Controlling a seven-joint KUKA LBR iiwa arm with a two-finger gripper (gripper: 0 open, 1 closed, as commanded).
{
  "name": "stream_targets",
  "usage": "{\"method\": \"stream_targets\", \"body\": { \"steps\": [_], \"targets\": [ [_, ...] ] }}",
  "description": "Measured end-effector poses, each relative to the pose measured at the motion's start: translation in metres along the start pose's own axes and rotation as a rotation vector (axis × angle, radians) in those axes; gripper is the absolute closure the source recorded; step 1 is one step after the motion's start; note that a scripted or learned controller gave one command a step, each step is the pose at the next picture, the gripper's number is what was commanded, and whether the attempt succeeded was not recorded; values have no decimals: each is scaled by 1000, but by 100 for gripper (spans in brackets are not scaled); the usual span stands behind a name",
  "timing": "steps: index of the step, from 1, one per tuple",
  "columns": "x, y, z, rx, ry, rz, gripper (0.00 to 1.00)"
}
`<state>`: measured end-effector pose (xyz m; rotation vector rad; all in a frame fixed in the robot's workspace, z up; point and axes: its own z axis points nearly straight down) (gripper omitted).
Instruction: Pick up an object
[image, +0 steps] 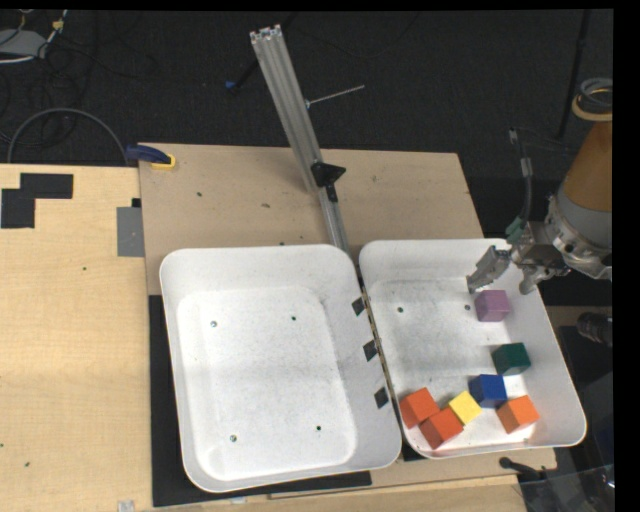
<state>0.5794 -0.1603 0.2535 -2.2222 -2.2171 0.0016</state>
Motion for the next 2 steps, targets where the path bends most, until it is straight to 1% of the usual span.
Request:
{"method": "stream_targets", "body": {
  "steps": [1, 2],
  "targets": [
    [0, 0, 0, 0, 0, 1, 0],
    [41, 52, 145, 7, 2, -5, 0]
  ]
}}
